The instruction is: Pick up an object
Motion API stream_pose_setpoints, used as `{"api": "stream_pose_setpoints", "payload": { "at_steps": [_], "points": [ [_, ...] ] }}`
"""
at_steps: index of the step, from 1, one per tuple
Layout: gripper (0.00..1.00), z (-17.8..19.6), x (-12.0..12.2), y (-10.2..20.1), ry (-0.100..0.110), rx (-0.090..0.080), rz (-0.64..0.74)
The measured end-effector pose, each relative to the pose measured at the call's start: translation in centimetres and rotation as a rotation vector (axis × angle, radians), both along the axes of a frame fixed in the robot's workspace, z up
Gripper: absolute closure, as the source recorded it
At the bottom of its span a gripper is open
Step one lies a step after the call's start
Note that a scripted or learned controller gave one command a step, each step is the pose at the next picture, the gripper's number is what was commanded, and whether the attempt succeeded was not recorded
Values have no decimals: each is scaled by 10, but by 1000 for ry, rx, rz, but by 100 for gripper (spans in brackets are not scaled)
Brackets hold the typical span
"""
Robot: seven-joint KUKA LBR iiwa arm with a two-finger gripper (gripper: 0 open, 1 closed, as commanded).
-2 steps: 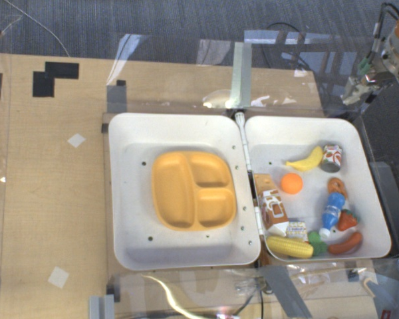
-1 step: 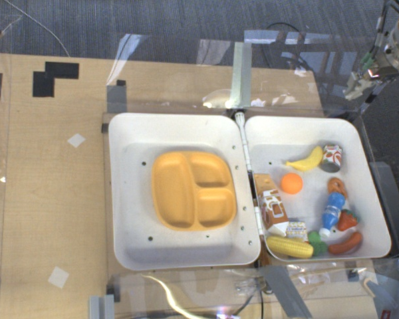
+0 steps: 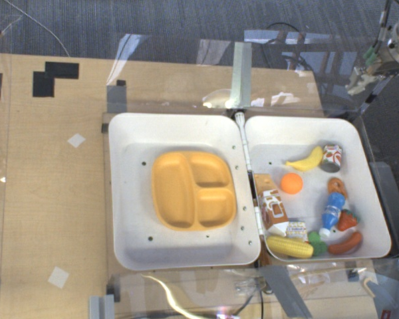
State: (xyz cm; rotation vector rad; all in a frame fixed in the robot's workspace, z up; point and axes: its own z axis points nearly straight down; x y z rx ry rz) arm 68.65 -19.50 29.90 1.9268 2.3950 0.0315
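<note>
Toy objects crowd the right bin [image 3: 359, 145]; the gripper [image 3: 367, 72] hangs beyond its far right corner.

Near the far edge lie a banana [image 3: 306, 159] and a small red-and-white can [image 3: 332, 156], just beside each other; an orange ball [image 3: 292, 183] sits below them, next to a brown carton [image 3: 272, 208] along the left wall. A blue bottle [image 3: 332, 210] lies towards the right edge, and a corn cob [image 3: 290, 246] rests at the near edge. The left bin [image 3: 130, 178] carries a yellow divided tray [image 3: 193, 190]. The gripper is small and blurred, perhaps carrying nothing; its state I cannot tell.
</note>
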Motion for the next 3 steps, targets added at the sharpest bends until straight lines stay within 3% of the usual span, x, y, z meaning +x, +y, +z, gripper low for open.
{"api": "stream_pose_setpoints", "payload": {
  "at_steps": [3],
  "points": [
    [100,42,5,2,-26,-13,17]
  ]
}}
